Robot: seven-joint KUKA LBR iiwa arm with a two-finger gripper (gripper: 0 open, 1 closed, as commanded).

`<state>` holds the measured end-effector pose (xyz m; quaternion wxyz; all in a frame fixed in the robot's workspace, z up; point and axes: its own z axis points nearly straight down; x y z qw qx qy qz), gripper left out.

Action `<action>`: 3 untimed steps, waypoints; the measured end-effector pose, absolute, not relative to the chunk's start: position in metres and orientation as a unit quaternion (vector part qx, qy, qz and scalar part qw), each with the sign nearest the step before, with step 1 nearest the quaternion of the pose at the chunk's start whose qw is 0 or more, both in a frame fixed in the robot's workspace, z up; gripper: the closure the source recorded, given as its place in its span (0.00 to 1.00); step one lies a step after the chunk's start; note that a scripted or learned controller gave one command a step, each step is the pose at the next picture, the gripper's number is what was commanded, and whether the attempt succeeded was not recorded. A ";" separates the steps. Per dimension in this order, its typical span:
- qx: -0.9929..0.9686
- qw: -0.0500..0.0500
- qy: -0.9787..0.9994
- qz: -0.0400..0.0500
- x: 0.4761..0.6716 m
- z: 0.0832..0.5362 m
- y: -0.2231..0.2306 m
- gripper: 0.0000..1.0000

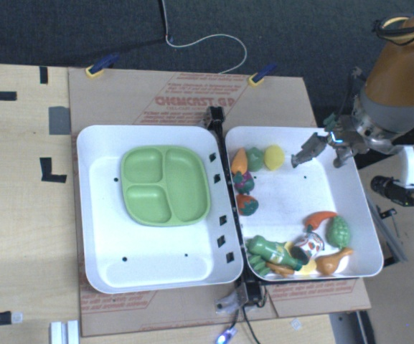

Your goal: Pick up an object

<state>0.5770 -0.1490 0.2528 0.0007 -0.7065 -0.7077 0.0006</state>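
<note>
Cardboard sheet (192, 102) with red print, unreadable, 2 white bins (95, 192), fingers (325, 149) spread

The bench (20, 213) bears a cardboard sheet (192, 99) (red print along its far edge), held by two clips (102, 64) at the far corners. Two white bins lie on it, touching: left bin (99, 264), right bin (357, 213).
</note>
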 end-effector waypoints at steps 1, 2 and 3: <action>-0.708 0.007 -0.706 0.004 0.477 0.184 -0.146 0.00; -0.705 -0.007 -0.710 -0.006 0.486 0.364 -0.105 0.00; -0.706 0.000 -0.708 0.001 0.484 0.364 -0.106 1.00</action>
